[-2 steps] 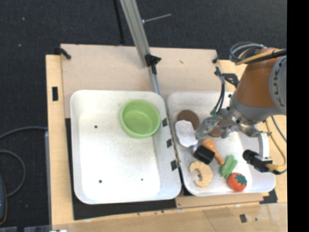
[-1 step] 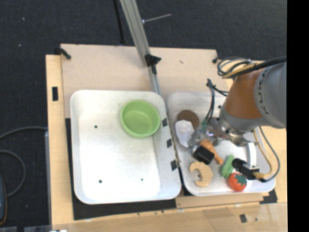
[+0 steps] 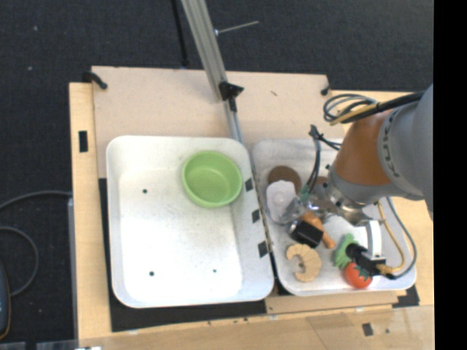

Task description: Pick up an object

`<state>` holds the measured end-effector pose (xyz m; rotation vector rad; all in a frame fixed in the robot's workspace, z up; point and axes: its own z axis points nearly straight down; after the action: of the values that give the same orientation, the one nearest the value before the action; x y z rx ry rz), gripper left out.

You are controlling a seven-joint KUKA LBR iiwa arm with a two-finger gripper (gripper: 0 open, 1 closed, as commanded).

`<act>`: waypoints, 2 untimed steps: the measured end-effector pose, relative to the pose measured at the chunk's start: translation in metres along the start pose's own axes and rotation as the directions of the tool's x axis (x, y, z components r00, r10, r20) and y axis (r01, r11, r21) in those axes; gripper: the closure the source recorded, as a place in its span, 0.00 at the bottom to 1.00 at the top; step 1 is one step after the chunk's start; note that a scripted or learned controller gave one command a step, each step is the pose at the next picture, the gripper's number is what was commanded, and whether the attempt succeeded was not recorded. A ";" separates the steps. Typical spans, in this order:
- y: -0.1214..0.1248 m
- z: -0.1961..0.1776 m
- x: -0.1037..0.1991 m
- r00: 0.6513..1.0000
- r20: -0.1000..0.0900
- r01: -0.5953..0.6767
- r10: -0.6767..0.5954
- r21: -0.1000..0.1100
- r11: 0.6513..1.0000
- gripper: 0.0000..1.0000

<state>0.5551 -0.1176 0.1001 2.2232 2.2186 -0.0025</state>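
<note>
Arm enters from right, orange band above wrist, bent down over right bin (image 3: 271, 150). Claw (image 3: 305, 214) low inside bin; whether shut or apart: cannot tell. Black-orange object (image 3: 308, 233) just below claw, touching or nearly. Tan ring-shaped piece (image 3: 303, 261) further toward near rim. Green-red toy (image 3: 353, 265) lower right, near corner. Brown disc (image 3: 283, 175) beyond claw. Left bin (image 3: 146, 268) well apart, green bowl (image 3: 212, 179) at far side, wide bare floor.

We see a grey arm (image 3: 408, 148) with an orange band (image 3: 363, 155) and black and yellow cables (image 3: 343, 108).
</note>
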 end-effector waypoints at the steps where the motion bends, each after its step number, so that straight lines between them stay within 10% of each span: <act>1: 0.001 -0.011 -0.001 1.000 -0.001 -0.007 0.007 -0.004 1.000 1.00; 2: 0.006 -0.071 -0.001 1.000 0.000 0.004 -0.004 -0.002 1.000 1.00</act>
<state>0.5613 -0.1184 0.1709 2.2175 2.2223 0.0006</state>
